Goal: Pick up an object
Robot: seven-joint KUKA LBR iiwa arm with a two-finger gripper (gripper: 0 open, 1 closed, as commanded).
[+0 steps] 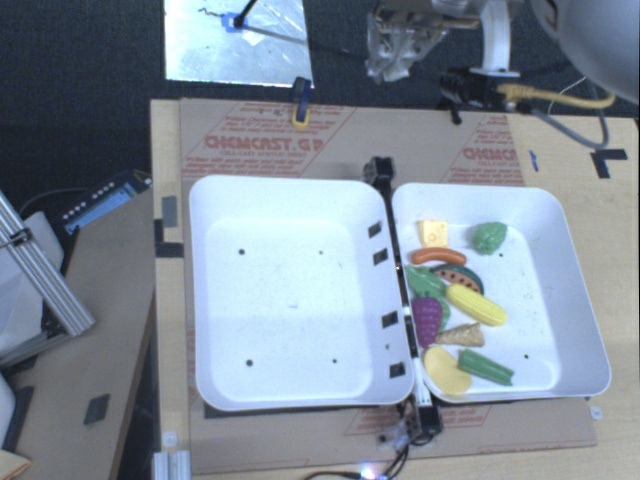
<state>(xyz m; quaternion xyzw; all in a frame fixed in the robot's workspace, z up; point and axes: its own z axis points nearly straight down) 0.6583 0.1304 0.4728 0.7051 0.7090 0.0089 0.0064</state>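
Scanning from your left, the smooth white left bin (285, 298) holds nothing, and the right bin (560, 298) keeps its toy food: a cheese cube (433, 233), a bumpy green lump (488, 236), ribbed corn (476, 305), purple grapes (427, 317). Nothing looks picked yet. The gripper (395, 43) hangs above the bench's far edge, its grip unreadable.

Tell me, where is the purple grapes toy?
The grapes lie in the right bin, near its left wall, just below the green leafy toy and left of the corn.
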